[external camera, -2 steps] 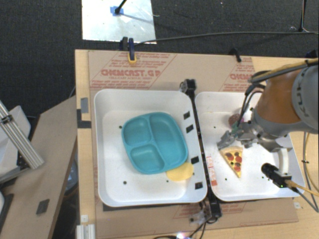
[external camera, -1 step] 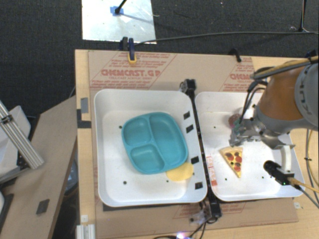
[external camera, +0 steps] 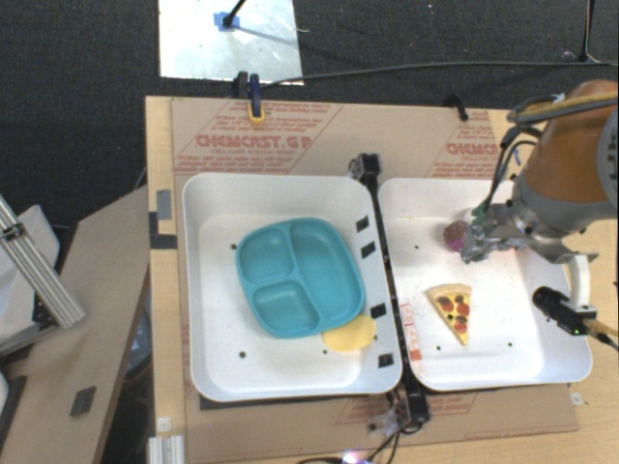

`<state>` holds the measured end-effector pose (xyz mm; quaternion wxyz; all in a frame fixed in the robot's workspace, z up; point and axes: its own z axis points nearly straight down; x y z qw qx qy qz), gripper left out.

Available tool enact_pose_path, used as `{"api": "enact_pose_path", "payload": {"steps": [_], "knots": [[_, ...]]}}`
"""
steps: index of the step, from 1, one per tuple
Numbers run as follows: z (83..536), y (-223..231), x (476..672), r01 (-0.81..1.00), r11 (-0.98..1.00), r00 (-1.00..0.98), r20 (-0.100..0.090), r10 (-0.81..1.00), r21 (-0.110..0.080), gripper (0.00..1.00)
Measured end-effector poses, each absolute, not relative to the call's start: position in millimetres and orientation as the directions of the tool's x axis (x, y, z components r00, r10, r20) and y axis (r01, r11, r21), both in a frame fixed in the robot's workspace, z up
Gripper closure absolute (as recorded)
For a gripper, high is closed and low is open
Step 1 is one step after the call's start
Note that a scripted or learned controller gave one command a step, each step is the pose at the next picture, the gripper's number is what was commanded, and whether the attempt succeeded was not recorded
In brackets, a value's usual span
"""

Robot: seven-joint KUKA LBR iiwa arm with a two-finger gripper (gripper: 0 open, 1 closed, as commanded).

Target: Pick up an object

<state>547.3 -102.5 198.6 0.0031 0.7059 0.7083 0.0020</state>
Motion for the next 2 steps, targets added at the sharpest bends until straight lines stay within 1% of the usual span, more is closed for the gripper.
{"api": "enact_pose_path", "payload": {"steps": [1,2], "knots": [[244.1,-102.8,549.0,1.0,0.004,-0.004,-0.001,1.0,0.007,1.0],[232.1,-53.4,572.0,1.0,0.009,-0.009,0.001,1.0,0.003,1.0]]}}
